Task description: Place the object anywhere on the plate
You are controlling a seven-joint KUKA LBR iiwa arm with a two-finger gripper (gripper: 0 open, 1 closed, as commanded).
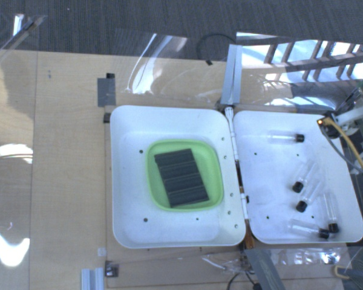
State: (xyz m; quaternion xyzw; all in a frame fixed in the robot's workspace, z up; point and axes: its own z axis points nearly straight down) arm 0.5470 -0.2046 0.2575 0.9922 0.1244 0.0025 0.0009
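— Gripper: we find it at the right bin's far edge; its opening we cannot tell.

— The object?

— Clear tubes lie in that bin; the green plate carries a dark pad. We judge pickup not begun; next, descend on one tube.

the arm is cut off by the right edge, so just a bit of its end with cables shows above the right bin; its fingers cannot be made out. the clear tubes in that bin are so transparent that their bodies nearly vanish against the white, leaving mostly black caps. the dark ridged block covers the middle of the green plate.
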